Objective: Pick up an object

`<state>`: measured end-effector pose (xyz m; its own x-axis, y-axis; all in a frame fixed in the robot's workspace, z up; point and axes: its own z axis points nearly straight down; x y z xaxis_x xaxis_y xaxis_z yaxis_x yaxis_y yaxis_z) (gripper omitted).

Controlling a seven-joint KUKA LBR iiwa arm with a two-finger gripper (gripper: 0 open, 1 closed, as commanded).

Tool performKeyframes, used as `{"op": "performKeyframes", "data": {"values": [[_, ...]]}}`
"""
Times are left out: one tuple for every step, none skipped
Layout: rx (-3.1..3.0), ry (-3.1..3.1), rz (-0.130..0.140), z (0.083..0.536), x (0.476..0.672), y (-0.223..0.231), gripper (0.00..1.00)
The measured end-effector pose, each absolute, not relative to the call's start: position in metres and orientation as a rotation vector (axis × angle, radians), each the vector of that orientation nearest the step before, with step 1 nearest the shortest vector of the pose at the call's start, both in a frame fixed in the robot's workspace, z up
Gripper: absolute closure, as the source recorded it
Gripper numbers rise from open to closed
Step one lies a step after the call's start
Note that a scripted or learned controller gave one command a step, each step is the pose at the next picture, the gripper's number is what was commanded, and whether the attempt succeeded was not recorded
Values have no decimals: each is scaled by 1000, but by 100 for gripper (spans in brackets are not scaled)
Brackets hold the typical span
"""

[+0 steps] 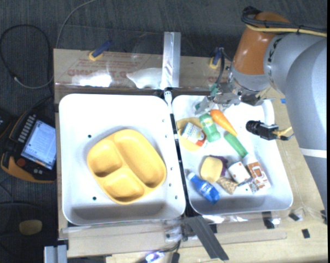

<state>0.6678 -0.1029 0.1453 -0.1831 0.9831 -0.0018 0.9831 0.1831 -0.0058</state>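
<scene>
The right bin (280, 197) holds several small items. An orange carrot (224, 121) lies at its far side beside a small green bottle (210, 130) and a green tube (236, 145). A yellow and red cup (191, 134) rests against the bin's left wall. Nearer the front are a pale yellow lump (210, 169) on something purple (227, 162), a blue bottle (204, 188), a cracker (227, 186) and two small boxes (239, 172) (259, 176). My gripper (218, 99) hangs over the bin's far edge, just above the carrot's tip and the green bottle. Nothing shows in its grasp.
The left bin (72, 109) holds a yellow divided plate (126, 165). A metal divider post (171, 56) stands behind the wall between the bins. Crumpled clear plastic (146, 76) lies behind the left bin. The arm's grey body fills the right side above the bench.
</scene>
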Motion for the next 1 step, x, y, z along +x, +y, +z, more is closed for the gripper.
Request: {"op": "performKeyframes", "data": {"values": [[-2235, -2205, 7, 218, 669, -79, 100]]}}
